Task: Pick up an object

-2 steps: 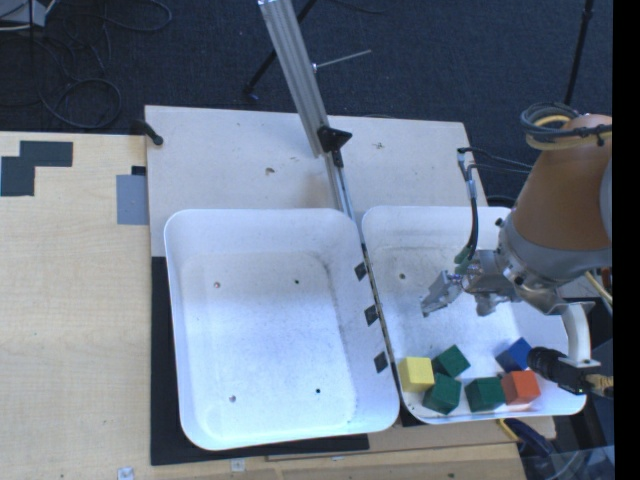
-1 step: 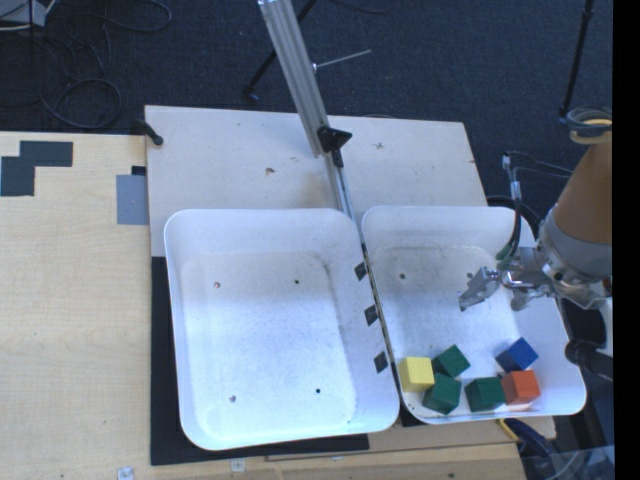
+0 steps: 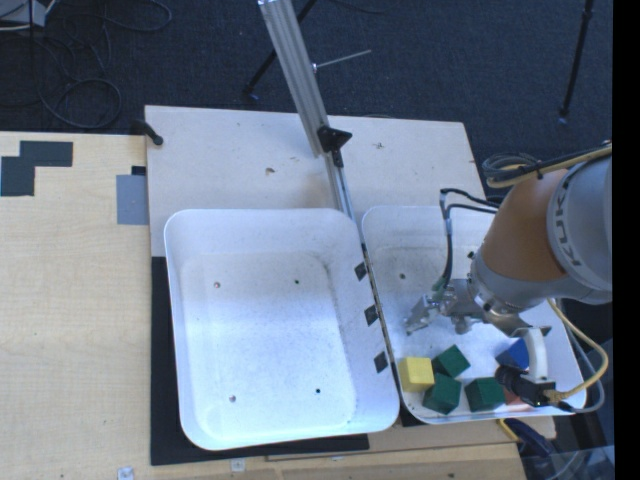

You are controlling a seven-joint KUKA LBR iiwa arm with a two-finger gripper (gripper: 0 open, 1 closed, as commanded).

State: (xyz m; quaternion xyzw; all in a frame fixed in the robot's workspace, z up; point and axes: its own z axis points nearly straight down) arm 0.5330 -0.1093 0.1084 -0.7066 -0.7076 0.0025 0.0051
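The claw (image 3: 425,313), fingers spread and holding nothing, hangs in the right bin (image 3: 400,238) above the yellow block (image 3: 417,371).

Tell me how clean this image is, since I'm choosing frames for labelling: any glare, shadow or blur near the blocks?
Camera view: lighting is even, with soft shading along the left bin's walls and no harsh glare. The gripper looks slightly soft and small, so its fingers are hard to read. The yellow block and green blocks are sharp enough to separate; the blue block is partly hidden by the arm.
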